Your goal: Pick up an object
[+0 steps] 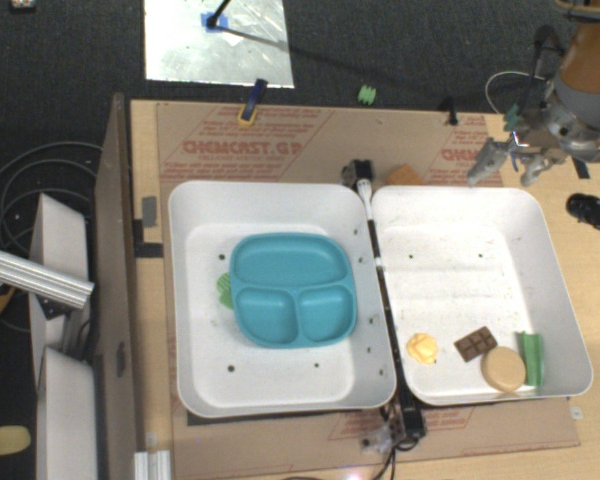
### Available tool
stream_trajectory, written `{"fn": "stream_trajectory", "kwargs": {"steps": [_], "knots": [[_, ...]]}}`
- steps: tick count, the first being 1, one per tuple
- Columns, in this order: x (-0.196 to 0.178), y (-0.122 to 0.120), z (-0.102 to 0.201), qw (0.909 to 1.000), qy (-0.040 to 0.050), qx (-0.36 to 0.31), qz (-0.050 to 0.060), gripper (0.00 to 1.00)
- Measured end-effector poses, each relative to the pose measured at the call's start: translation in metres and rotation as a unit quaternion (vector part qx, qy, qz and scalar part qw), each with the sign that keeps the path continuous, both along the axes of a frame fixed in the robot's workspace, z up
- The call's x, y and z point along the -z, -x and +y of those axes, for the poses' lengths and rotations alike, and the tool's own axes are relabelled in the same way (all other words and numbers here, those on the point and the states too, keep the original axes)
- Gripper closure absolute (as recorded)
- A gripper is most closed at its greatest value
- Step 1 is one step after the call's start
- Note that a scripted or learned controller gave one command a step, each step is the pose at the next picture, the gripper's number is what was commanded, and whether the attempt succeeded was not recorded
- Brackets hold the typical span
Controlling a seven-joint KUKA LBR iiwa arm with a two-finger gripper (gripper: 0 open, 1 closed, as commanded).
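Observation:
My gripper [505,168] hangs above the far right corner of the right bin [450,218], over the bench just behind its back rim. Its two fingers [479,169] stand spread apart, open, with nothing between them. Near the front of the right bin lie a small yellow piece [422,347], a brown ridged block [475,343], a tan round piece [503,369] and a green stick [530,357]. All of these lie well away from the gripper, toward the front edge.
The left bin [195,268] holds a blue divided plate [292,288] with a green piece [224,288] poking out at its left side. An orange piece [404,175] sits behind the bins. Cables and a metal bar lie at the left.

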State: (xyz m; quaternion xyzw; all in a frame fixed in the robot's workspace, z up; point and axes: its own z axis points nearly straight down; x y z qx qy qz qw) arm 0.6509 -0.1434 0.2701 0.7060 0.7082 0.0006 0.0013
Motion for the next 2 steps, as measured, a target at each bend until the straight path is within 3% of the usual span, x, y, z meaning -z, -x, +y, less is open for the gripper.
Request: {"fn": "stream_trajectory", "kwargs": {"steps": [1, 2], "knots": [[0.179, 0.009, 0.033, 1.0, -0.0021, -0.002, 0.006, 0.0], [0.187, 0.056, 0.048, 1.0, -0.0012, 0.001, 0.004, 0.0]]}}
